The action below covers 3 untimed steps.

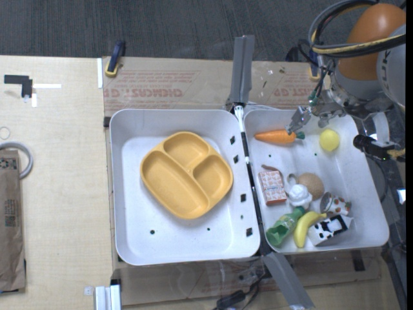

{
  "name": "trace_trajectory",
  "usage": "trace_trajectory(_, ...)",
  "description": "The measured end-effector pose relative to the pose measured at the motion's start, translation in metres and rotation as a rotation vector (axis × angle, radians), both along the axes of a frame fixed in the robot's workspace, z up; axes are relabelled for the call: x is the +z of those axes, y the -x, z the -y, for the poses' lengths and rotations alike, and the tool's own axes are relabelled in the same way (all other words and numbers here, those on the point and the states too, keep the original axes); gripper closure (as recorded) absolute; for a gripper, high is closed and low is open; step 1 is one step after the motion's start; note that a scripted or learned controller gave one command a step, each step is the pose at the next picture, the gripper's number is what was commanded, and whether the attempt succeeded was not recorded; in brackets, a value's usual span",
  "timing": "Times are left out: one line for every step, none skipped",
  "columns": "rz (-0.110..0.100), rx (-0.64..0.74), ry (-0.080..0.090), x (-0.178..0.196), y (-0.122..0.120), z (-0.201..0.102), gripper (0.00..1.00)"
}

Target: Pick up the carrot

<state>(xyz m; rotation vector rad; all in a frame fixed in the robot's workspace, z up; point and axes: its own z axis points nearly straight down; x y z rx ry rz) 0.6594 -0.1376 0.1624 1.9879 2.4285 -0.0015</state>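
The carrot [276, 136] lies near the right bin's [374, 192] far left corner, with the gripper [301, 119] at its leafy end; its grip cannot be told. The left bin [129, 192] holds a yellow divided plate [186, 174].

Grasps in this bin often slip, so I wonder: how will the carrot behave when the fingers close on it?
The carrot looks like a smooth, rigid toy, so it probably stays stiff. Its tapered, round body may squirt out or roll sideways on the right bin floor. The gripper sits near its thick green end, likely the surer grip.
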Motion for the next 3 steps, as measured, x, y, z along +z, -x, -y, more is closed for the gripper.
trace_trajectory(-0.001,0.088,0.0,-0.013,0.0,0.022,0.0)
trace_trajectory(0.001,0.145,0.0,0.028,0.0,0.007,0.0)
trace_trajectory(-0.001,0.25,0.0,-0.003,0.0,0.012,0.0)
